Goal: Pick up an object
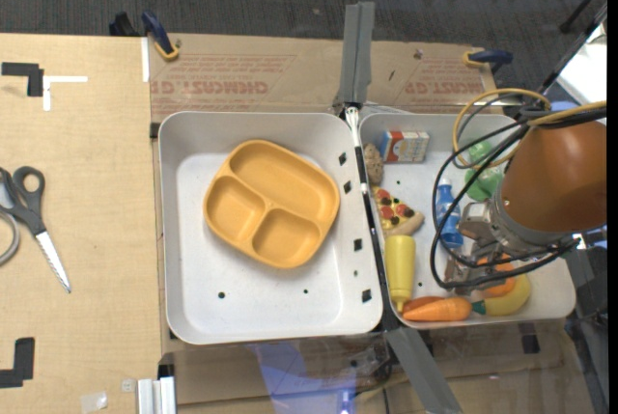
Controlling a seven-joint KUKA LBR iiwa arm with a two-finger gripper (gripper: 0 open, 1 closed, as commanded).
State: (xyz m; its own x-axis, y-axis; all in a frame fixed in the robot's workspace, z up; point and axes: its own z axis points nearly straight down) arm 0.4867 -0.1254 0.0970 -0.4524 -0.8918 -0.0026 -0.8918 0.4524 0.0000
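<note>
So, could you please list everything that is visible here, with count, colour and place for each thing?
bins: 2, white, side by side on the bench
plate: 1, orange-yellow, three compartments, in the left bin
carton: 1, white with red and blue, right bin, far corner
pizza slice: 1, tan with red spots, right bin, near the divider
bottle: 1, yellow, right bin, below the pizza slice
carrot: 1, orange, right bin, near edge
banana: 1, yellow, right bin, partly under the arm
scissors: 1, grey handles, on the bench at left
clamps: 2, blue, on the cardboard's far edge
arm: 1, orange band, over the right bin
</note>
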